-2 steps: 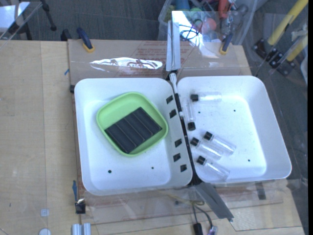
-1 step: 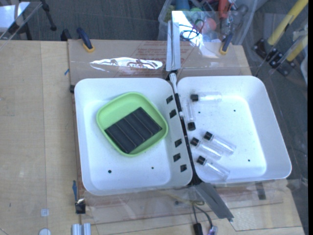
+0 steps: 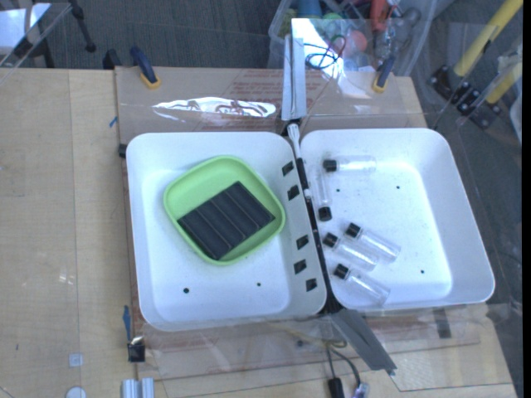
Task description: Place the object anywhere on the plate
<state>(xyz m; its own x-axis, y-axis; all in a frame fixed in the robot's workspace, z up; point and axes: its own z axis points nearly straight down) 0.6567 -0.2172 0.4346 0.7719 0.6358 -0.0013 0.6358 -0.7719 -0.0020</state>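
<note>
Green plate in the left bin, clear vials in the right

On the wooden surface [image 3: 58,222], the left white bin [image 3: 158,297] holds a square green plate [image 3: 178,197] turned cornerwise. A black ribbed slab [image 3: 226,218] lies flat on the plate's middle, inside its rim. Just right of the bins' shared edge, the right white bin [image 3: 431,206] holds five clear vials with black caps [image 3: 371,242], all lying on their sides in its left half. Whether the claw is released or clenched cannot be told.

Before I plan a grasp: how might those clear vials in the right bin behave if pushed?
The vials lie on their sides and look round, so they would probably roll. They look clear and thin, so likely light, maybe slippery. The nearby plate has a raised rim.
</note>
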